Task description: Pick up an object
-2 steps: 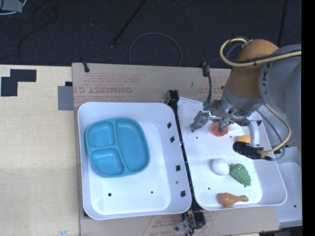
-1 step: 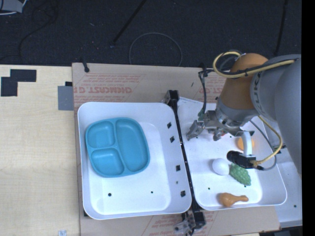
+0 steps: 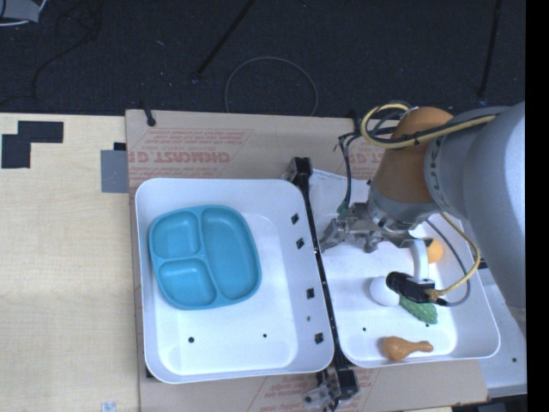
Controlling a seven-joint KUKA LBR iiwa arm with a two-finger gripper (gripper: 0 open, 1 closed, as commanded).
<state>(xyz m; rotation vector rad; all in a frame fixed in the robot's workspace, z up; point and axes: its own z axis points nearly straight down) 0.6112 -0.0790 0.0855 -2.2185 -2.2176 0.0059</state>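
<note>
Nearest me the orange drumstick toy (image 3: 406, 347) lies alone, so I'd steer my claw (image 3: 364, 230), whose spread I cannot tell, squarely above it.

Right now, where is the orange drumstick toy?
In the camera view, the orange drumstick toy lies in the right bin, near its front edge, just below the green item and the white egg-shaped object.

Lab bench (image 3: 69, 230), cables (image 3: 270, 80), bins (image 3: 171, 350)
</note>
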